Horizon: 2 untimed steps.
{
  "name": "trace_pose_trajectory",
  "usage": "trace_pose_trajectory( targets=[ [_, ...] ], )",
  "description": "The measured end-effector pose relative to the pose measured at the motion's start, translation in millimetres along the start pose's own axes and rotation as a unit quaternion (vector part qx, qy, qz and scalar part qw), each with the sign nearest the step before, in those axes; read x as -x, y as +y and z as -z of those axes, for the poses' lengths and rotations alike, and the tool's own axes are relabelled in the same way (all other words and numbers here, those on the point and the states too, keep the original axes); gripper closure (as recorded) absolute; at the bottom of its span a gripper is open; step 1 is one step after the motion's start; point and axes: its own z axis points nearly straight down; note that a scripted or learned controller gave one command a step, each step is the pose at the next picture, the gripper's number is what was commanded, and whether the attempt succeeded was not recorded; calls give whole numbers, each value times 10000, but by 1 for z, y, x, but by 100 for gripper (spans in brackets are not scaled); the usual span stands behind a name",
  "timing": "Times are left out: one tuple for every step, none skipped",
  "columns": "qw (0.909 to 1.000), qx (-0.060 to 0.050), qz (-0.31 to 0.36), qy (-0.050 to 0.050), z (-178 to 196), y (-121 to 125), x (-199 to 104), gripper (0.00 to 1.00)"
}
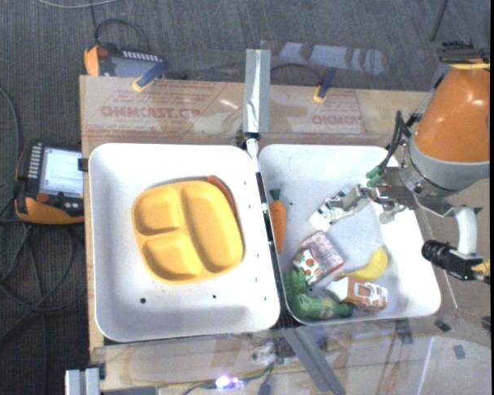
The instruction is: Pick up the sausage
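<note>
Sausage [221, 187] tucked against tray [189, 229], left bin [115, 303]; gripper [344, 205] over right bin [420, 303], well apart. Grip state unreadable.

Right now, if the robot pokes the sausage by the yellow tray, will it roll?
Probably not far: the sausage lies tucked against the yellow tray, which should block it. It looks long and rounded, so lifted free it might roll. Little of it shows, so slipperiness is unclear.
</note>
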Motion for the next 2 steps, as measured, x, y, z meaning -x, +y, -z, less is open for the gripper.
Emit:
trace_pose_trajectory(
  targets=[
    [10000, -23, 9, 7, 7, 1, -1, 100],
    [9904, -5, 1384, 1, -74, -30, -61, 100]
  ],
)
